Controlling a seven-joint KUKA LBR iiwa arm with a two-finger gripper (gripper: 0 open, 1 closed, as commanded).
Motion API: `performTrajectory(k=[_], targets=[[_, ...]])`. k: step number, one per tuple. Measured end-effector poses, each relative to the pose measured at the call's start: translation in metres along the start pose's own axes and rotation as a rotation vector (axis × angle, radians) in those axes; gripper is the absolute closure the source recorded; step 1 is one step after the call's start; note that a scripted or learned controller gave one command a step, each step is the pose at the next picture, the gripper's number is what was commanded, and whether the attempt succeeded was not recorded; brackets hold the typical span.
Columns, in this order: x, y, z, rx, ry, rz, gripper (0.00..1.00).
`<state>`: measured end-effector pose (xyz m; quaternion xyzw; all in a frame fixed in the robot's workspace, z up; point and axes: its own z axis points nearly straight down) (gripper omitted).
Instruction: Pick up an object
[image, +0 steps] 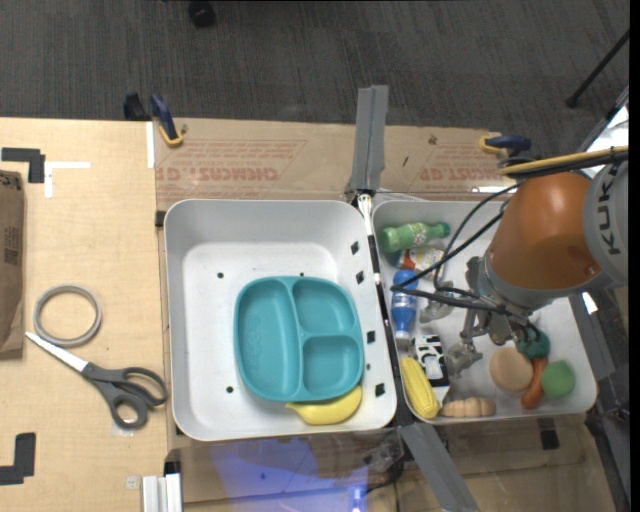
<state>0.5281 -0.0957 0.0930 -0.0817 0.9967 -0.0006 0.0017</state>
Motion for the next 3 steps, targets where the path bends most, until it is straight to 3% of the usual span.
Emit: performTrajectory(k=[1,2,3], targets=[[0.031,-0.001,-0.002,0.003,-0.011,-0.1,0.0],[0.003,-0.057,-0.041,0.0,-0.001,0.005,0.0],[-0.055,-0.026,0.001,-0.001,-0.002,0.181,0.0]])
